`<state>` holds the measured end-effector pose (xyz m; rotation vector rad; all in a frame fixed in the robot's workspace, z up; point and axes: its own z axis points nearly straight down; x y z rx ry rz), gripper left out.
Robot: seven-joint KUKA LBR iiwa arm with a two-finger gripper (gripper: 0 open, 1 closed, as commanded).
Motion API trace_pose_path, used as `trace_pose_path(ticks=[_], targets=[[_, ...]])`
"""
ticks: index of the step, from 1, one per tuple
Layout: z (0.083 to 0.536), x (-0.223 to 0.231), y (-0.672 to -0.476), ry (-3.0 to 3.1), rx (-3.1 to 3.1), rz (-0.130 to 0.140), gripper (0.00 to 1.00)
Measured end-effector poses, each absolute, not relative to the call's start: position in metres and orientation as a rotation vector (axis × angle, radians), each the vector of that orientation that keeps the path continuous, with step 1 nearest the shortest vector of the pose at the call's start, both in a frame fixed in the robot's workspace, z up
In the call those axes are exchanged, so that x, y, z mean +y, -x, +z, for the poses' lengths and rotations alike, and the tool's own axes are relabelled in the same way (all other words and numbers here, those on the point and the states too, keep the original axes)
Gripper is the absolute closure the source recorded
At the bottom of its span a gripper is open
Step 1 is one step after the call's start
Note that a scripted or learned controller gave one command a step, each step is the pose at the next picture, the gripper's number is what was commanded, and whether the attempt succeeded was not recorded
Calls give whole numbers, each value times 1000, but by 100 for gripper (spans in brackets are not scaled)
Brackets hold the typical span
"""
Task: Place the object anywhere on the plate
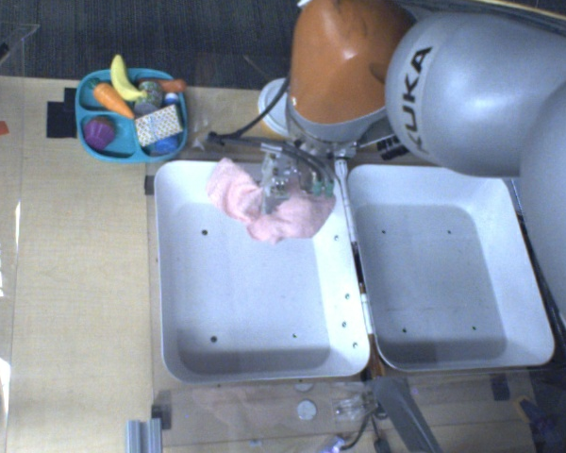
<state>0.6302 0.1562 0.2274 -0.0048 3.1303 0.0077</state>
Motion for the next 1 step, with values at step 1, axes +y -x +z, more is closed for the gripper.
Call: trace_pose_path(ticks=[1], targets=[[228, 156, -630, 4, 3130, 8, 0]])
